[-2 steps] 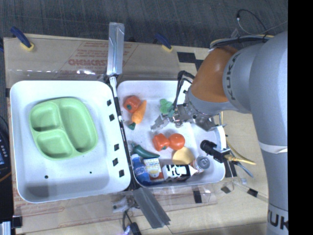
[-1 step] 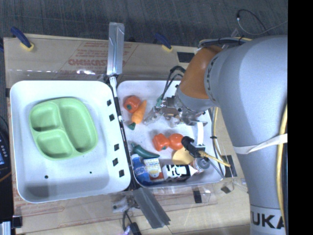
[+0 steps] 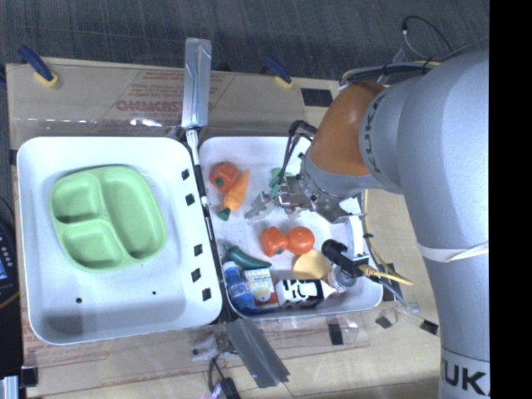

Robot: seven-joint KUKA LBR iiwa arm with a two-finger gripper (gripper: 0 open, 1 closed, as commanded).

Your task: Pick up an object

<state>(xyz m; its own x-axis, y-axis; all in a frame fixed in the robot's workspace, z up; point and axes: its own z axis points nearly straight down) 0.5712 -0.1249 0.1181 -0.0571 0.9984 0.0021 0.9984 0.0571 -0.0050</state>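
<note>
You see the gripper [image 3: 264, 206] low in the right bin [image 3: 249, 150], near the frame's centre, its fingers spread with nothing between them. Just left of it lies a carrot [image 3: 235, 193] touching a small orange toy [image 3: 222, 175]. Below the gripper sit two orange-red pieces [image 3: 288, 240] side by side. Along the bin's lower edge you find a bottle [image 3: 249, 287] and a yellow piece [image 3: 312, 264]. The left bin [image 3: 100, 314] holds a green tray [image 3: 106, 216].
</note>
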